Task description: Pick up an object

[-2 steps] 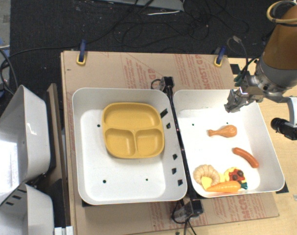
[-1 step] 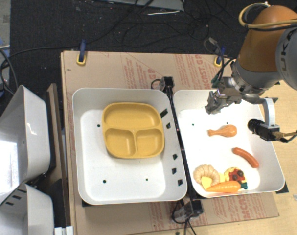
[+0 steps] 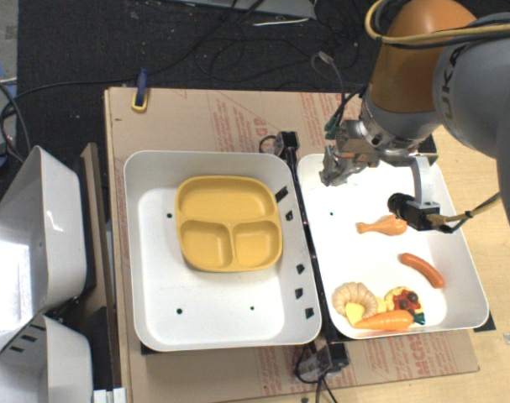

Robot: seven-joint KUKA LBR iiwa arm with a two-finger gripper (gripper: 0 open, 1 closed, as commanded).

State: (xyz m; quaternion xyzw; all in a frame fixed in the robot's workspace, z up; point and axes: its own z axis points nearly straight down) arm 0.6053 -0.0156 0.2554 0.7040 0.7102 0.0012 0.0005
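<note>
Hovering over right bin (image 3: 456,309), hand (image 3: 334,175) empty.

The KUKA iiwa arm (image 3: 477,65) is reaching in from the right side of the camera view, its grey link crossing the upper right corner. An orange band (image 3: 418,53), rounded and bulging, is sitting just above the wrist and is facing the camera. Below it, the grey wrist (image 3: 389,133) is angling downward and to the left. The two-finger gripper (image 3: 334,175) is hanging at the end of the wrist, pointing down. Its metal fingers are too small and blurred to judge. A thin cable (image 3: 339,116) is running along the wrist's left side.
</note>
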